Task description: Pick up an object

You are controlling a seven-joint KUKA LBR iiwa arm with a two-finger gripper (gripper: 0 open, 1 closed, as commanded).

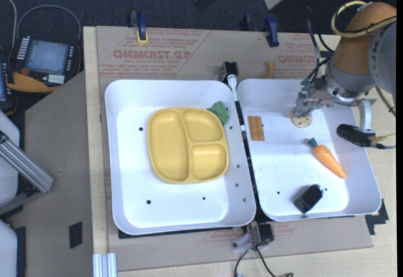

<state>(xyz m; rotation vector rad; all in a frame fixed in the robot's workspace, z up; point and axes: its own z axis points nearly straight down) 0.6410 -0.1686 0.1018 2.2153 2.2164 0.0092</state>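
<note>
My gripper [306, 106] hangs low over the far part of the right bin [277, 172]. Directly beneath its tip lies a small round tan cookie [301, 121], partly covered by the gripper; I cannot see whether it is gripped. In the same bin an orange carrot [328, 158] with a green top lies toward the right. A brown rectangular block [255, 128] rests near the left wall. At the near edge sits a black block [309, 197].
The left bin [126, 200] holds a yellow divided plate [187, 143], and a green leafy piece [219, 111] lies at its far right corner. The arm comes in over the right bin's far right corner.
</note>
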